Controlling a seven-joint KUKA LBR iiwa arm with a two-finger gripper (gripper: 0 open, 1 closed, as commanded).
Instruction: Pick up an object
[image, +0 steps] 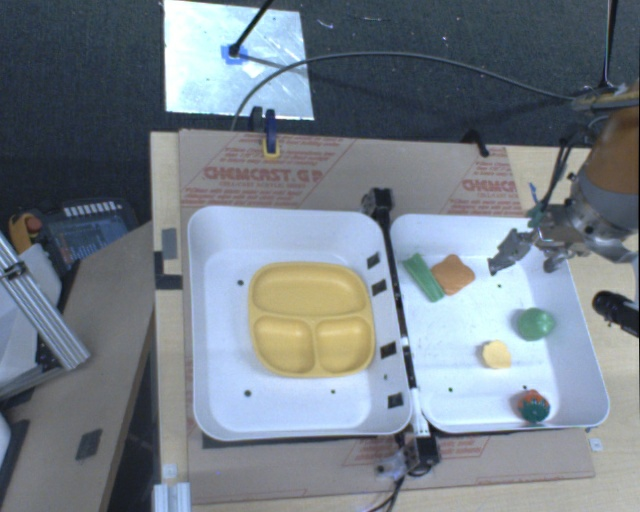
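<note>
The hand (527, 255) is above the upper right part of the right bin (560, 420). Its two dark fingers are apart, one to the left and one to the right, with bare white bin floor visible between them. Nothing is between the fingers, and they touch none of the objects.

Two shallow white bins with rounded corners sit side by side on the surface (120, 300), on a sheet of printed cardboard (330, 165).

The left bin (215, 240) holds one item: a yellow plate (308, 318) of smooth plastic, rounded-rectangular, divided into three compartments.

The right bin holds five small objects:
- One green elongated piece (422, 277), lying diagonally.
- One orange flat piece (455, 273), touching the green elongated piece on its right side.
- One green round object (535, 323), below the hand.
- One pale yellow round object (496, 354), near the bin centre.
- One red and green object (533, 405), near the lower right corner.

The last three objects lie apart from one another.
</note>
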